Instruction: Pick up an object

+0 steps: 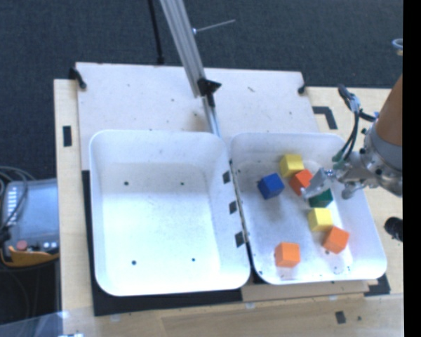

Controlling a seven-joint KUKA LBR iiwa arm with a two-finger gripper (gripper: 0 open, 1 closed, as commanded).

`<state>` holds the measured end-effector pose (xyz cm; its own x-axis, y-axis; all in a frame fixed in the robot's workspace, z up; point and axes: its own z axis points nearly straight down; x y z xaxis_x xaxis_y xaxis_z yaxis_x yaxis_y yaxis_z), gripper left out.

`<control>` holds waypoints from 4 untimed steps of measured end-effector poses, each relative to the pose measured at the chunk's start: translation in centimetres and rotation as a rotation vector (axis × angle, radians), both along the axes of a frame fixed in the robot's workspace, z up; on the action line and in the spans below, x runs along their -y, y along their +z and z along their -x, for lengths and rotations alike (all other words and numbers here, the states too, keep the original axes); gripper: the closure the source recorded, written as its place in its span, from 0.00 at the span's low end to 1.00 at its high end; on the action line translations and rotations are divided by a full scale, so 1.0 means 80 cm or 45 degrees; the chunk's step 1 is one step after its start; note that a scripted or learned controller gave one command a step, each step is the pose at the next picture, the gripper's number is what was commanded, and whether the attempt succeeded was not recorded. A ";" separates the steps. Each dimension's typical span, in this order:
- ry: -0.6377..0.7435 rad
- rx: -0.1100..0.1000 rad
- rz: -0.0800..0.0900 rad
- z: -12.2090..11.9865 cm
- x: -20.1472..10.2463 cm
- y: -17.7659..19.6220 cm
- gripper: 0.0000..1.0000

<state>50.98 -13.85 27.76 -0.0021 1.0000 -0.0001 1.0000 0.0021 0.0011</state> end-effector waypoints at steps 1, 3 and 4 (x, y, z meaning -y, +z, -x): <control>-0.003 0.001 0.000 0.000 0.000 0.000 0.00; -0.006 -0.007 0.000 -0.009 -0.001 -0.146 0.00; -0.004 -0.008 -0.001 0.003 -0.005 -0.220 0.00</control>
